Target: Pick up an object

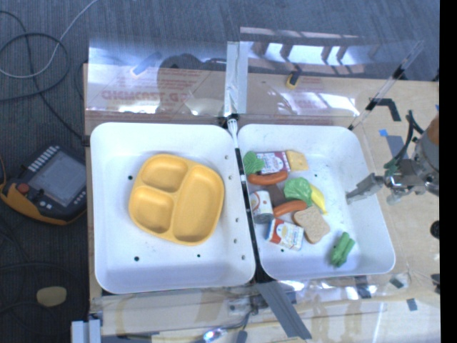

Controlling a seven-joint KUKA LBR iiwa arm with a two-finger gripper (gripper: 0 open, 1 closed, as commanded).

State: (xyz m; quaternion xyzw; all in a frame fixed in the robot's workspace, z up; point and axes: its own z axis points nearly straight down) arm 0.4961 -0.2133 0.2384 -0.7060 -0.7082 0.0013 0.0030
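tool (364,189) hangs at the right bin's (371,156) edge, can't tell its spread; food (289,199) lies untouched, awaiting a pick.

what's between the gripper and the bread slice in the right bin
In the camera view, bare white bin floor lies between the gripper and the bread slice. The yellow piece sits just left of that stretch.

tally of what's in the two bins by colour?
Yellow: 3, divided plate, cheese wedge, banana-like piece
Green: 3, leafy piece, lettuce-like piece, pickle-like piece
Red/orange: 2, upper sausage, lower sausage
Brown: 1, bread slice
Printed packs and can: 3, top pack, can, carton
Total: 12
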